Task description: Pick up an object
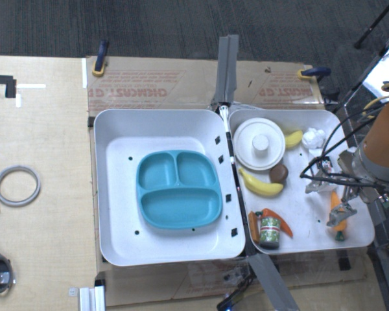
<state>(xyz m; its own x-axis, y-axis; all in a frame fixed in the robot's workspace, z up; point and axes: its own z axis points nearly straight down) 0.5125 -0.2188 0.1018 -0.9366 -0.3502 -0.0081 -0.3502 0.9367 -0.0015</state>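
Carrot (338, 214) is the object nearest to the gripper (332, 188): it is orange with a green end, and it lies in the right bin (311, 243), close to this bin's right wall. The gripper stands just above the top end of the carrot, and the grey arm (379, 149) enters from the right with black cables around it. Whether the fingers are apart or closed I cannot tell, because the metal parts and cables cover them; nothing is seen held between them.

The same bin has 5 more things: a white round lid (260, 143) at the top left, 1 banana (261, 183) under it and another small yellow piece (293, 137) beside it, a brown object (279, 172) touching the banana, perhaps a potato, a crumpled white thing (314, 137), and a small green can (270, 231) lying over a red pepper (282, 223).

The left bin (113, 193) holds a blue divided plate (179, 189) with 3 compartments.
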